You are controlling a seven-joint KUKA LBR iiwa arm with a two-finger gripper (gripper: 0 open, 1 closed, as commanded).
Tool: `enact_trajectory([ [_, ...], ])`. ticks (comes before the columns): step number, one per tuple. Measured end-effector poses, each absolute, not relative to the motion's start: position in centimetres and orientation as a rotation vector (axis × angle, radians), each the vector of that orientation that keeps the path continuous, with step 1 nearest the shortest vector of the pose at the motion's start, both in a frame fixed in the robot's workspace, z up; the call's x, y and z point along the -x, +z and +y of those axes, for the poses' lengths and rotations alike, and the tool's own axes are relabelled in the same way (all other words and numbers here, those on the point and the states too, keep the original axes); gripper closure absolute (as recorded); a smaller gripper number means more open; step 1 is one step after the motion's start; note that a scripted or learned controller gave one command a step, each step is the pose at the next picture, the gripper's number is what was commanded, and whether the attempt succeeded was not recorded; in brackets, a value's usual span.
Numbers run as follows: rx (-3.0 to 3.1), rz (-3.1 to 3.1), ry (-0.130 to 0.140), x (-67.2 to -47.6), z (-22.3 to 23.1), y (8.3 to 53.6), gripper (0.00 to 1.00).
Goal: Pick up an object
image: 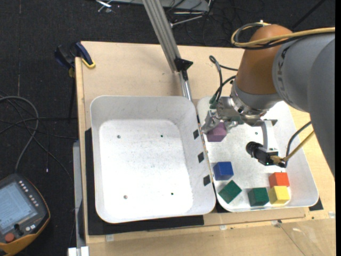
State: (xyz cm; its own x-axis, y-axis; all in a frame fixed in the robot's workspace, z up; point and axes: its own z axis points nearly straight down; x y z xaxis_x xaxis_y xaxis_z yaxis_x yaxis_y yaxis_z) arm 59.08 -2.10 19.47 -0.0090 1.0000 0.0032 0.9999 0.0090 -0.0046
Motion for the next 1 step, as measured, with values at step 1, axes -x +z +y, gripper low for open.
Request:
enact_trajectory([
  [1,2.207,-2.232,-0.002,-58.94,6.35,20.23,1.00],
])
